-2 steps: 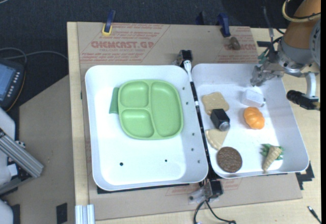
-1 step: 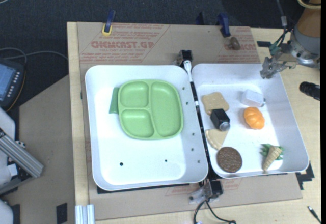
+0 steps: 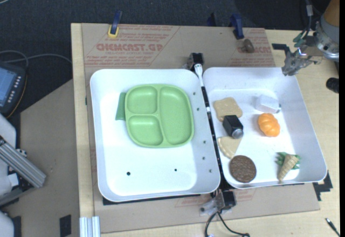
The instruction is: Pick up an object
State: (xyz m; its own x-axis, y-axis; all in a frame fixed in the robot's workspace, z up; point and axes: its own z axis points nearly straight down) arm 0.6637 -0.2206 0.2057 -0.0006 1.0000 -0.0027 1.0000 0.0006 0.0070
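**Gripper hangs over the right bin's far corner, all objects lying loose below it**

The left bin (image 3: 108, 171) holds a green divided plate (image 3: 159, 114), a little toward 12 o'clock from the bin's centre.

In the right bin (image 3: 302, 117) a tan bread slice (image 3: 227, 106) lies near the shared wall, with a black block (image 3: 233, 125) touching it at its 6 o'clock. Below that come a pale wedge (image 3: 228, 146) and a round brown patty (image 3: 242, 168). Toward 3 o'clock sit a white block (image 3: 267, 103), an orange fruit (image 3: 268, 124) just beneath it, and a corn cob (image 3: 286, 164) near the front rim.

The gripper (image 3: 294, 63) is at the bin's 1 o'clock corner, above the rim. The white block, nearest to it, lies at its 7 o'clock, apart from it. Nothing shows between the fingers; how far open they are cannot be told.
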